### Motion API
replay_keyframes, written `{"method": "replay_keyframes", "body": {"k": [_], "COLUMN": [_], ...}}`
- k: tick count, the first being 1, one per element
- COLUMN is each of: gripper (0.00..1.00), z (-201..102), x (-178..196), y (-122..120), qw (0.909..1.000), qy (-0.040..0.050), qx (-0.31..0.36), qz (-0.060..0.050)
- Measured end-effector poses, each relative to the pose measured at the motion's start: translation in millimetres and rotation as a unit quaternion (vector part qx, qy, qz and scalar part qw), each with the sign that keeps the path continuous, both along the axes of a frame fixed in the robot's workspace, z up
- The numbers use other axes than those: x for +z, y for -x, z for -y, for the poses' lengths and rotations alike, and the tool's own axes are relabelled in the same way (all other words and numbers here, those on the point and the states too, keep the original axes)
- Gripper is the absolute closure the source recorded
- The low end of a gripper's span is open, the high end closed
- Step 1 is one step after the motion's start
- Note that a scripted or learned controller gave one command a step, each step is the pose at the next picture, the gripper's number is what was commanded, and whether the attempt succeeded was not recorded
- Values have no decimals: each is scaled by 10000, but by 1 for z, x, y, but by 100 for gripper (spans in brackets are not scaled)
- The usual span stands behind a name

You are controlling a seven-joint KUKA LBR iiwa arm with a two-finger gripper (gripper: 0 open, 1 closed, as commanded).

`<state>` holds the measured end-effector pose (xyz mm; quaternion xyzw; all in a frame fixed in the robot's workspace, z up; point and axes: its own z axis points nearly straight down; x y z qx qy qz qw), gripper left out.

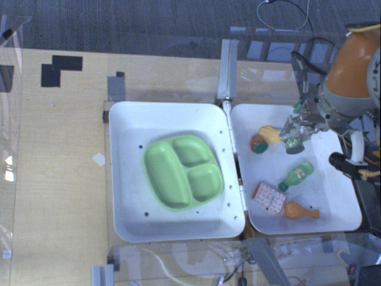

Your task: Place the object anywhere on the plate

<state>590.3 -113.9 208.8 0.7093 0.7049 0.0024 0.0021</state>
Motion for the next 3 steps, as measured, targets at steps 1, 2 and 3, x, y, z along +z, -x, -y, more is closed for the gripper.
{"method": "replay_keyframes", "body": {"k": [1,2,3], "gripper": [100,100,0], "z": [-84,-182,-182], "x": [-15,-23,-23], "y": [-47,25,24], "qw": [9943,9915,9916], "qy": [7,2,3], "qx": [1062,1300,1295], "qz": [-5,-11,-10]}}
